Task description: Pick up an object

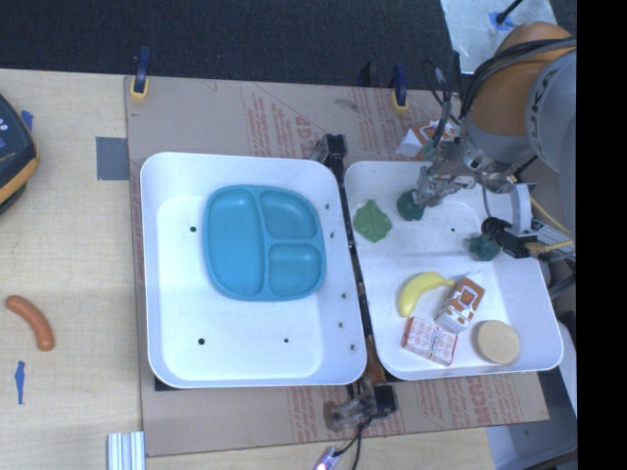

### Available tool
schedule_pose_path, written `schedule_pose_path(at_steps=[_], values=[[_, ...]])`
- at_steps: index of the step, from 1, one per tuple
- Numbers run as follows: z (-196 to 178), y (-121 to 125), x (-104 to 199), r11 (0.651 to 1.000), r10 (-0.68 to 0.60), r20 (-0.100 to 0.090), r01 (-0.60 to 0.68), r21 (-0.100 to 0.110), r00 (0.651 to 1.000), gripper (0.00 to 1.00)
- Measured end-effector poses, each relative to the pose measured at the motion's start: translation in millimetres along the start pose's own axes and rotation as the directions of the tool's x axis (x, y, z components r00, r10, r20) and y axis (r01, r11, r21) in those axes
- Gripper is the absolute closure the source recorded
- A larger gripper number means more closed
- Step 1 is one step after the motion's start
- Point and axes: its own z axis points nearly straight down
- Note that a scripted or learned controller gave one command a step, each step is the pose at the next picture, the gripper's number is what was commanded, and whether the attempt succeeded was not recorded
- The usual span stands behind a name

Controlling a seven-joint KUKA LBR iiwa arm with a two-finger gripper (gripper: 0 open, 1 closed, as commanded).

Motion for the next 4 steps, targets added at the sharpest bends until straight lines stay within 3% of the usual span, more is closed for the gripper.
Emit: schedule_pose_path(at_steps=[1,2,3,4], values=[[0,0,0,1.0,0.0,0.0,0.0,0.0,1.0,0.0],[18,0,5,1.0,0.002,-0.001,-0.002,0.0,1.0,0.0],[7,-2,3,1.0,0.0,-0.002,0.0,0.009,1.0,1.0],[7,-1,4,1.0,0.0,-0.001,0.0,0.004,1.0,0.0]])
